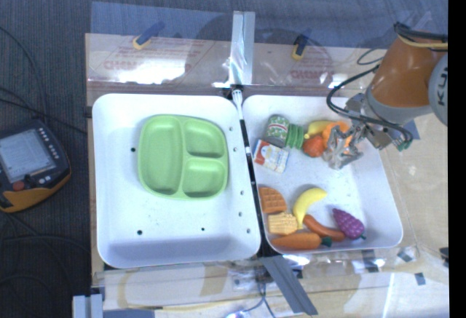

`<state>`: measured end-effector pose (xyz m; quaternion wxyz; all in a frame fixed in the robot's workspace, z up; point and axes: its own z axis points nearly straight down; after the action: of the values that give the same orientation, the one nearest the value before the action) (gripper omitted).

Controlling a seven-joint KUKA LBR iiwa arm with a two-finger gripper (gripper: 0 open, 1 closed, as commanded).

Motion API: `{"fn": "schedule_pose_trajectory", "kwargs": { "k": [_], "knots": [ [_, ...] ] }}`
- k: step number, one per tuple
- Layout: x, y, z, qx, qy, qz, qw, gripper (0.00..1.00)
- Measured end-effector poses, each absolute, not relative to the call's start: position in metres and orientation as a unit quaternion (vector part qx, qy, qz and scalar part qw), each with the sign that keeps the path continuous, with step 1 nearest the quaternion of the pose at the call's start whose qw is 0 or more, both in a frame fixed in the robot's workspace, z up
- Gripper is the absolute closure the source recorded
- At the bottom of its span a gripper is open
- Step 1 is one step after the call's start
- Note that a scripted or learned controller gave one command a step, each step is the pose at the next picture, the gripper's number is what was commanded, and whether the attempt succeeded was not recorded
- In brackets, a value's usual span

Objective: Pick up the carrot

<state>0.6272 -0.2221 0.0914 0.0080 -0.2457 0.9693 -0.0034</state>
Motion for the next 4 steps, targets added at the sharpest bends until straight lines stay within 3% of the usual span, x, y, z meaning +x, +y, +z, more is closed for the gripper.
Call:
{"fn": "schedule_pose_trajectory", "kwargs": {
  "k": [1,2,3,4],
  "knots": [
    [0.547,-0.223,0.093,-0.108,0.994,-0.0035,0.009,1.0],
    [0.546,-0.223,0.091,-0.108,0.994,-0.0032,0.008,0.0],
    [0.647,-0.225,0.092,0.058,0.998,0.0005,-0.01,0.0],
    [0.653,-0.224,0.104,0.059,0.998,-0.0036,0.007,1.0]
  ]
}}
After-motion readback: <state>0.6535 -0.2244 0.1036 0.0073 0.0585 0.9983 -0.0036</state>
